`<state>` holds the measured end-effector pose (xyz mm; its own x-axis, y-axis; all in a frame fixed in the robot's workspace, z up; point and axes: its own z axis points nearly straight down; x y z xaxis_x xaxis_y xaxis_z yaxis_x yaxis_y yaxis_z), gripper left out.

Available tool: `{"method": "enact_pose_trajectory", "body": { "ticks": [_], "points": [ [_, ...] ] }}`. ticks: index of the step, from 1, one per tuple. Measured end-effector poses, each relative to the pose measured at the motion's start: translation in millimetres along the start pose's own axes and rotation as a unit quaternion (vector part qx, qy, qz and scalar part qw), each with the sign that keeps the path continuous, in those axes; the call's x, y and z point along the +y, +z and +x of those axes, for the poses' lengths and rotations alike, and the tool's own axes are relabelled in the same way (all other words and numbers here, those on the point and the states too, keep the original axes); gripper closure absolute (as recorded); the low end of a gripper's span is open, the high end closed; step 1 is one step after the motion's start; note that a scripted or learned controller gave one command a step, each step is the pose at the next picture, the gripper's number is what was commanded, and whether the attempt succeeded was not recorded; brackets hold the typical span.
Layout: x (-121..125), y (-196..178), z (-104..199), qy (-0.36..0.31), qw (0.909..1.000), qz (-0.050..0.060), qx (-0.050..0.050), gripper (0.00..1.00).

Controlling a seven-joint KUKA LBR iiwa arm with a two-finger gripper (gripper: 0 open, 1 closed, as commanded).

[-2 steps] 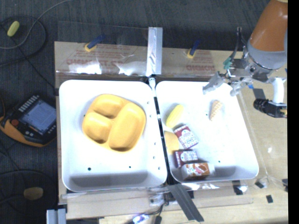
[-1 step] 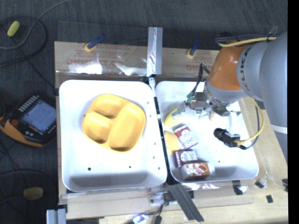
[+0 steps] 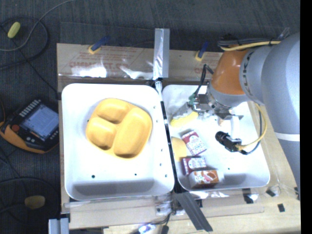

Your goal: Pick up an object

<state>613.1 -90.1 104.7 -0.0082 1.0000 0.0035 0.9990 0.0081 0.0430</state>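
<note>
Your surroundings first: a dark grey carpeted floor (image 3: pixel 97 13) with loose cables, on which stands a wooden bench (image 3: pixel 73 52) covered at the back by a crinkled clear plastic sheet (image 3: pixel 117 62) held with blue-and-yellow clamps (image 3: pixel 99 44). Next, the grey arm (image 3: pixel 280 82) with its orange band (image 3: pixel 229 74), reaching in from your right over the right bin. The left bin (image 3: pixel 78 179) holds one large yellow lumpy soft object (image 3: pixel 118 126), near its centre. The right bin (image 3: pixel 258 174) holds the smaller items: a pale yellow piece (image 3: pixel 178 147) against the dividing wall, another yellow bit (image 3: pixel 191 115) just beside the wrist, and three small red-and-white packets (image 3: pixel 194 143), (image 3: pixel 194 164), (image 3: pixel 204 177) lying in a line toward the near wall; their printing is too small for you to read. On the floor to your left: an orange-cased handheld pendant (image 3: pixel 31 126) with a lit screen, and a small yellow object (image 3: pixel 13 29). The gripper (image 3: pixel 214 112) sits low in the right bin's far half; you cannot tell how its fingers stand, nor see anything in them.
</note>
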Motion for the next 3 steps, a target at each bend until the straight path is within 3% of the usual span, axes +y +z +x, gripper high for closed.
{"method": "enact_pose_trajectory", "body": {
  "ticks": [1,2,3],
  "points": [
    [-83.1,11.4,-6.3,-0.046,0.9988,0.016,-0.002,0.00],
    [-81.4,3.9,-4.8,-0.047,0.9988,0.016,0.000,1.00],
    [-18.0,-77.3,24.5,0.023,0.9994,0.024,-0.004,1.00]
  ]
}}
